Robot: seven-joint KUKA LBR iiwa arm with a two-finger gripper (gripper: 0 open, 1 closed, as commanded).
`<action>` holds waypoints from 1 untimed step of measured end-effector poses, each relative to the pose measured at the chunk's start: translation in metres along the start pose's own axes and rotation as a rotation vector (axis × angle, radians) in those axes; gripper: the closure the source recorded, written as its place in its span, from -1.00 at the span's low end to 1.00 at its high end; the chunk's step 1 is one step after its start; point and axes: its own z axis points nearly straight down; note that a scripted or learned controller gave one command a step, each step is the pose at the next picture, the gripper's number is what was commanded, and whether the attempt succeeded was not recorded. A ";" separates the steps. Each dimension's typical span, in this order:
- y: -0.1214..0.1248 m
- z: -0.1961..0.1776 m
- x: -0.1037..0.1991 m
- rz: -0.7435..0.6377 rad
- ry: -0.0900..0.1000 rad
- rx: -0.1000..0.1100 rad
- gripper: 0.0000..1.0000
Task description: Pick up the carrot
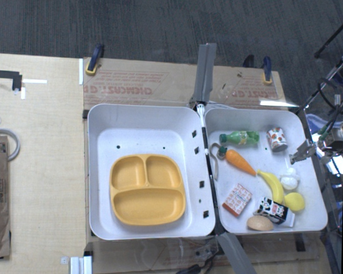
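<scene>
A robot's claw (303, 150) hangs at the right rim of the right-hand bin (262, 113), its carrot (240, 161) untouched on the bin floor. Whether the claw is spread or pressed together cannot be told from this angle.

The carrot lies well to the claw's left and slightly nearer the camera, slanting with its green top toward the bin's dividing wall and its tip pointing back toward the claw. A green bottle (239, 137) sits just beyond it, and a banana (272, 185) begins close to its tip, between it and the claw.

A clean pick would likely mean crossing leftward above the clutter, turning the wrist so the grip closes across the carrot's thick orange middle, and descending straight, clear of bottle and banana. The yellow divided plate (148, 189) rests in the bin farther left.
</scene>
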 end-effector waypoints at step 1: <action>0.026 0.111 0.062 -0.329 0.000 -0.001 -1.00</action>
